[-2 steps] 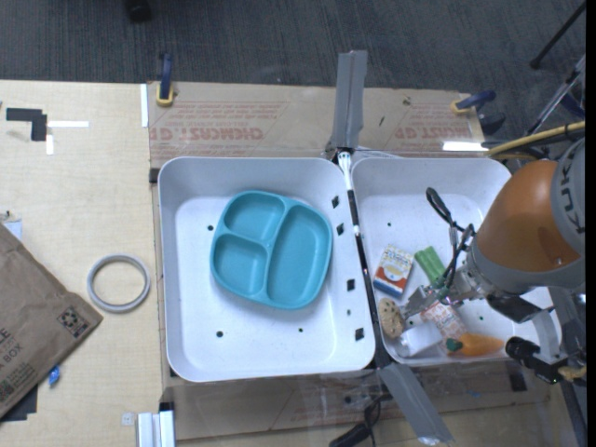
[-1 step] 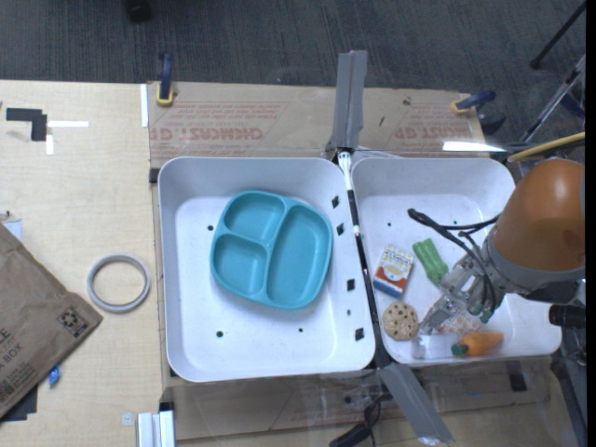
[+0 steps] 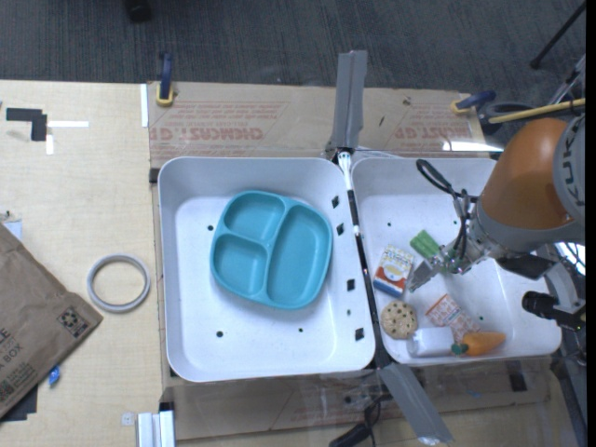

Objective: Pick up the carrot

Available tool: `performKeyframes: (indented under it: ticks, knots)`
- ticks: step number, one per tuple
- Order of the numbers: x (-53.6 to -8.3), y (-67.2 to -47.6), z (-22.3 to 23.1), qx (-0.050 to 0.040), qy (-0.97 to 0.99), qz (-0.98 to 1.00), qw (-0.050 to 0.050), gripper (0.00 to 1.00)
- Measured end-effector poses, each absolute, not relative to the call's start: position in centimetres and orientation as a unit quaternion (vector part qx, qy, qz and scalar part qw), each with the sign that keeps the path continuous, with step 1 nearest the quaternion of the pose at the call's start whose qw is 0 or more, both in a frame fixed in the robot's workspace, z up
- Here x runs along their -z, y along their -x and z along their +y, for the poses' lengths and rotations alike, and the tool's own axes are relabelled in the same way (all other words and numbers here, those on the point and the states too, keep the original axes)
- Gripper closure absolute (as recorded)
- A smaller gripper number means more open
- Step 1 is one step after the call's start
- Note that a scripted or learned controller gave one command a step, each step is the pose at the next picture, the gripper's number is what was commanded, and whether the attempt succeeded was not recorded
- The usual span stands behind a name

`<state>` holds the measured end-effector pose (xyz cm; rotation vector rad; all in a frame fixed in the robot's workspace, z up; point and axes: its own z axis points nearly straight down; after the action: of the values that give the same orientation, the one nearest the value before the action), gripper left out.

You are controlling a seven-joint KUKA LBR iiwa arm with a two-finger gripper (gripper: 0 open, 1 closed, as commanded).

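Observation:
The carrot [image 3: 481,344] is small and orange with a green stub at its left end. It lies flat near the front right corner of the right bin [image 3: 372,214]. My gripper [image 3: 426,272] hangs over the middle of that bin, up and to the left of the carrot and well apart from it. It points down-left toward a small snack packet [image 3: 394,270]. Nothing shows in its grasp. The orange band of the arm [image 3: 527,177] sits above and to the right of it.
Around the carrot lie a white object [image 3: 430,342], a pink-and-white packet [image 3: 445,310], a round cookie [image 3: 399,319] and a green piece [image 3: 425,244]. The left bin [image 3: 186,343] holds a blue divided plate [image 3: 272,248]. A tape ring [image 3: 119,281] lies on the bench at left.

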<state>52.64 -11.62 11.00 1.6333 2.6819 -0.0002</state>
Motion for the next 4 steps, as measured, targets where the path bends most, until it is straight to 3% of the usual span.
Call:
performKeyframes:
  ticks: [1, 2, 3, 4]
  knots:
    - [-9.3, -48.5, -10.2, -0.0012, -0.640, 0.768, 0.002, 0.00]
    - [-10.3, -48.6, -10.2, -0.0013, -0.641, 0.768, 0.002, 1.00]
    - [-12.2, -47.7, -18.2, 0.0006, -0.607, 0.795, 0.000, 1.00]
    - [-12.2, -47.7, -18.2, 0.0005, -0.607, 0.795, 0.000, 0.00]
